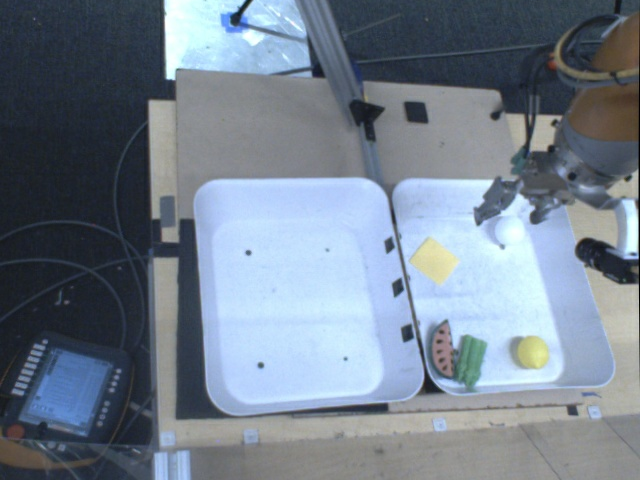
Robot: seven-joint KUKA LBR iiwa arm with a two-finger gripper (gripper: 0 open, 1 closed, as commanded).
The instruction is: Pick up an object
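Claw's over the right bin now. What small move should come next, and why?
Probably a short descent. The claw hangs above the right bin with a white ball just below its fingers, and nothing shows between them. Going down should bring the fingers around the ball before closing.

Place: you're looking at a robotics lab or test cell.
Bench: your worktop [270,128] is bare board, bearing two shallow white bins [300,193] side by side.
Arm: a grey and orange industrial arm [600,108] reaches in on your right.
Controls: a handheld teach pendant [65,388] lies on the dark carpet [70,118], with loose cables [130,188] beside the bench.
Rigging: a metal pole [330,38] slants over the bench.
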